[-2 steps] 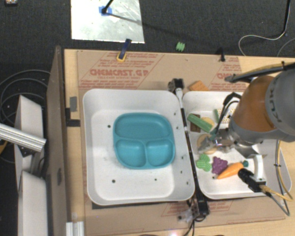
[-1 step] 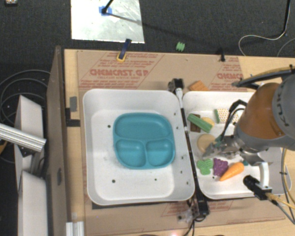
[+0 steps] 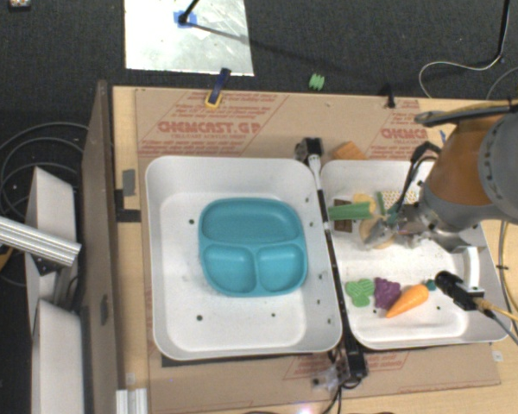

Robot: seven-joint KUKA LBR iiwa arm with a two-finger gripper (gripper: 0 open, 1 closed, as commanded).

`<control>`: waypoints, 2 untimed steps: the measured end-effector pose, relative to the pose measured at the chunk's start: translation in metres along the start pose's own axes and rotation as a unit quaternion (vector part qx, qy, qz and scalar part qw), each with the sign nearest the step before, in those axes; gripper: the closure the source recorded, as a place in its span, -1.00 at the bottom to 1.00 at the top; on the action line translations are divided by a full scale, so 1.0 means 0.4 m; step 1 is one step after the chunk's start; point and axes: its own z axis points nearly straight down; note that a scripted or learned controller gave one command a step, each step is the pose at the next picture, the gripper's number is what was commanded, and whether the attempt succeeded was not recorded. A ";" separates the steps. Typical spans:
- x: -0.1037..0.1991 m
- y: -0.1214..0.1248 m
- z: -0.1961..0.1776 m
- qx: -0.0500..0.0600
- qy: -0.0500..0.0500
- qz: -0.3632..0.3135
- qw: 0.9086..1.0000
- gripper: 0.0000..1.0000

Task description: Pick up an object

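Grey gripper point(image 3: 387, 228) is lowered mid right bin point(image 3: 414, 335); its grasp cannot be told; nothing is seen lifted.

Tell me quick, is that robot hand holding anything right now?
Hand: cannot be told. It is down in the right bin among the toys, too blurred to judge a grip.

A brown board bench point(image 3: 242, 123) printed with red lettering carries two shallow white bins side by side, touching along their inner edges. The left bin point(image 3: 168, 257) sits near the bench's middle, the right bin point(image 3: 414, 330) toward its right end. A small orange block point(image 3: 349, 151) lies on the board just behind the right bin.
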 end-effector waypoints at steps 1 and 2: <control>-0.054 0.245 0.007 0.010 0.002 0.001 1.000 -1.00; 0.048 0.087 0.004 0.006 0.003 0.001 1.000 -1.00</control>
